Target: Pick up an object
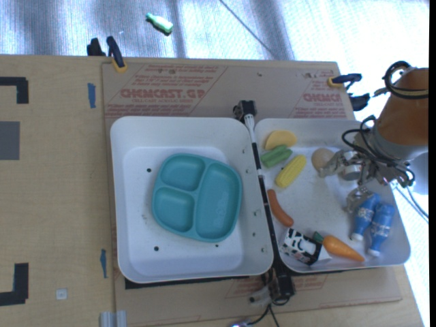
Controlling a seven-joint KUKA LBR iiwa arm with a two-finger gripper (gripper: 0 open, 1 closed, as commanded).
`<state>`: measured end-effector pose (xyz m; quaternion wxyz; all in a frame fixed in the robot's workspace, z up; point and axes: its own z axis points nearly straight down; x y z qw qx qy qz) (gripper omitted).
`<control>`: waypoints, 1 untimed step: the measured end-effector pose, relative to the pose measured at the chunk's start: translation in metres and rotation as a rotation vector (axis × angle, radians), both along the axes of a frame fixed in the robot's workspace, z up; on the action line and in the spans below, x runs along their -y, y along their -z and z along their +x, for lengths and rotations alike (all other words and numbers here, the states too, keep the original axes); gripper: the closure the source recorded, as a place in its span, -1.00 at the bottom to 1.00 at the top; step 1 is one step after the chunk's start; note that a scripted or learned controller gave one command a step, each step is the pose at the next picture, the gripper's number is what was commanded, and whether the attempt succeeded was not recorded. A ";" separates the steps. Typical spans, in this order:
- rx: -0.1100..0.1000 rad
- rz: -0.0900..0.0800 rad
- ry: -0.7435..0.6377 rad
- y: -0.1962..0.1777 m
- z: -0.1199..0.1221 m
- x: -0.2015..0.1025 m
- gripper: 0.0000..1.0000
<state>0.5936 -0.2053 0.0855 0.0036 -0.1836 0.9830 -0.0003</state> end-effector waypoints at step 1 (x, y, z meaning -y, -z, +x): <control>0.008 0.001 0.004 -0.012 0.002 -0.001 1.00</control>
